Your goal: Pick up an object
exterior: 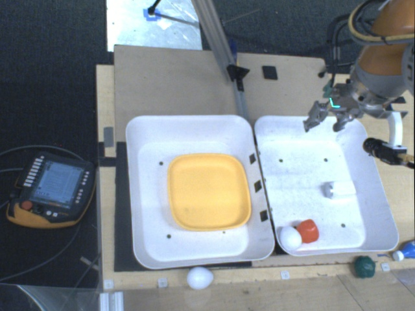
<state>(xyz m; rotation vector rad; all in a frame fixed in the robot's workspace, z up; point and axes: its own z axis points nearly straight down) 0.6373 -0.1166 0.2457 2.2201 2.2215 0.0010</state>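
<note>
The two-finger gripper (327,116), jaws open and empty, hangs at twelve o'clock of the right white bin (369,173). The small grey block (328,189) should be approached vertically, jaws centred.

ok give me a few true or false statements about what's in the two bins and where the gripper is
1. A yellow plate lies in the left bin. True.
2. The orange object sits in the left bin. False: it lies in the right bin, near its front edge.
3. A white egg-like ball touches the orange object. True.
4. The gripper holds the small grey piece. False: the jaws stand open with nothing between them, over the right bin's back edge.
5. Another white ball lies on the bench outside the bins. True.
</note>
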